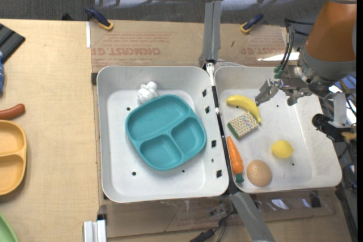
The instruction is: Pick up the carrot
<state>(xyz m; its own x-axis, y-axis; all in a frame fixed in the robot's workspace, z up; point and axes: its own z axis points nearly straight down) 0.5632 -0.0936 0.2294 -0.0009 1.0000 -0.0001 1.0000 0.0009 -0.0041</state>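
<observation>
Carrot [235, 156], banana [244, 105], egg [258, 172] share right bin [317, 173].

Both white bins [113, 178] are moulded in smooth plastic with a dull sheen. A teal divided plate [165, 131], matt plastic, is seen in the left bin. In the right bin, the carrot [234, 156], banana [245, 105] and lemon [282, 149] are shown as smooth, slightly glossy plastic, the egg [258, 172] as satin. The sponge [243, 124] looks rough and speckled. Brown cardboard [147, 45], matt and printed, lies under the bins. The gripper [279, 93] is made of bare grey metal.
</observation>
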